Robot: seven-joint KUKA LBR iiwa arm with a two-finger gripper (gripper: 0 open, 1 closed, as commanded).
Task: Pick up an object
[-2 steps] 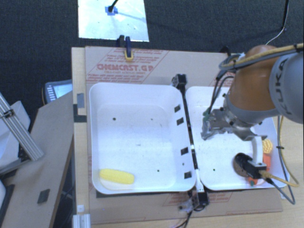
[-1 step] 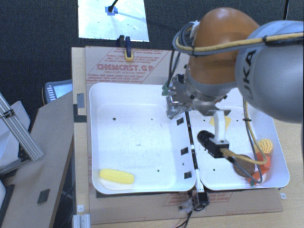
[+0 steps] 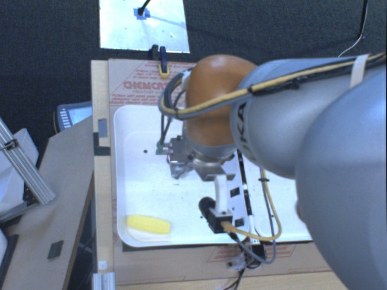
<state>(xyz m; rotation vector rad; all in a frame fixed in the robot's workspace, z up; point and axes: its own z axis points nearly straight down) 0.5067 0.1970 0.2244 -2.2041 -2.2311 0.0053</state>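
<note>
Over on the far left there's some grey gear off the surface: a slanted aluminium rail (image 3: 24,168) and a small screen (image 3: 71,115) glowing bluish behind it. Next to that comes the wooden edge of the surface (image 3: 103,222), and sitting on it the white bin (image 3: 130,125) with printed cardboard (image 3: 136,83) poking out from underneath at the top.

The object here is a yellow corn cob (image 3: 149,225) (a toy one by the looks of it), lying on its side in the bin's near-left corner, close to the bin's front wall. Nothing is touching it.

Moving right, the end effector (image 3: 179,165) hangs over the middle of the bin, well apart from the corn and further back. It's a grey metal lump seen from above, and honestly I cannot tell how it's set, wide or narrow, since the wrist covers it. Nothing visible is in its grip.

Above that is the orange band (image 3: 211,101), then the fat grey arm (image 3: 326,144) taking up the whole right side, with a yellow cable (image 3: 272,213) looping down beside a black bracket (image 3: 213,213).

Up top, a pale square sheet (image 3: 142,17) lies on the dark floor.
</note>
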